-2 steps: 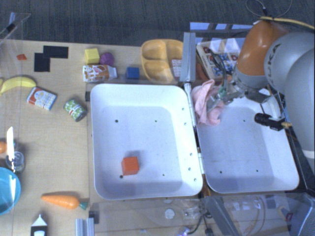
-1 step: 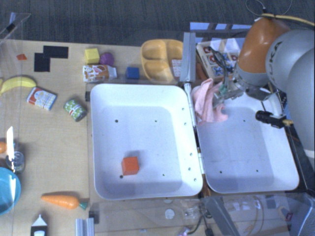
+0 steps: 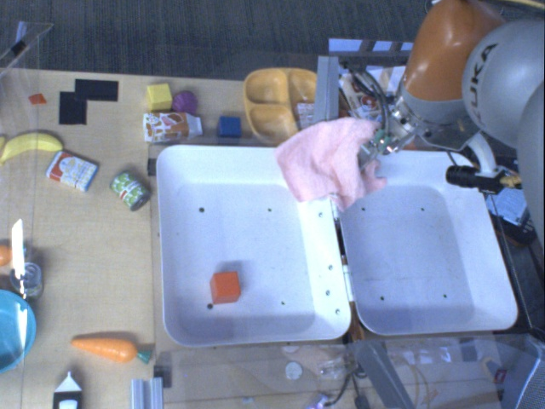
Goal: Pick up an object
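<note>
At the far left we see a banana (image 3: pixel 30 144) on the pale wooden bench (image 3: pixel 94 262), with a small carton (image 3: pixel 71 170) and a can (image 3: pixel 130 190) just right of it. Lower down lie a blue plate (image 3: pixel 14 331) at the edge and a carrot (image 3: pixel 106 348) near the front. Along the back of the bench sit black shapes (image 3: pixel 88 97), a yellow block (image 3: pixel 158 96), a purple ball (image 3: pixel 185 102), a snack box (image 3: pixel 172 126) and a blue cube (image 3: pixel 228 126). Behind the bench the floor (image 3: pixel 213 15) is dark grey carpet.

Next comes the left bin (image 3: pixel 255 177), holding an orange cube (image 3: pixel 226 286) towards its front. A yellow divided dish (image 3: pixel 274 100) stands behind it.

A pink cloth (image 3: pixel 326 162) is lifted over the back end of the wall where the two bins meet, hanging down onto it. The gripper (image 3: pixel 377 146) meets the cloth's right edge (we cannot tell how far its fingers are parted, nor whether the cloth is truly between them).

The right bin (image 3: pixel 426 305) follows, and above it the arm (image 3: pixel 477 66) with its orange band reaches in from the right.
</note>
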Motion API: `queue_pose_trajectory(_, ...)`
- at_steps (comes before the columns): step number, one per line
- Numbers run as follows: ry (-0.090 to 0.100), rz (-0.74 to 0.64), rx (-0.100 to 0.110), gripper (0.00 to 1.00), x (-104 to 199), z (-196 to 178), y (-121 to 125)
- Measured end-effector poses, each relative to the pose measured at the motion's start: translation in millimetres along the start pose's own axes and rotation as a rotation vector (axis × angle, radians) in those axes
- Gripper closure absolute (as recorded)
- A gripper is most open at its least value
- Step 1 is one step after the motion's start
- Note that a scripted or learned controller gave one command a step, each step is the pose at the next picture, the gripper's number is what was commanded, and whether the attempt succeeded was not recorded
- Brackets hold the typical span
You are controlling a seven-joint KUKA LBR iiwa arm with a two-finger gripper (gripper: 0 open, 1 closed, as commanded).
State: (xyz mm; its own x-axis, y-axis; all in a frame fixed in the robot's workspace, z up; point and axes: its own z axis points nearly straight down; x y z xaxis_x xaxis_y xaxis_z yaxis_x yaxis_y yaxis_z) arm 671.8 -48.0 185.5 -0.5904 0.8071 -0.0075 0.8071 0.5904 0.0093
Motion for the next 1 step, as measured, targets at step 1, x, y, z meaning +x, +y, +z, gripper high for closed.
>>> queue_pose_trajectory(1, 0.002, 0.418, 0.005, 1.00, 28.8, 0.9, 20.0)
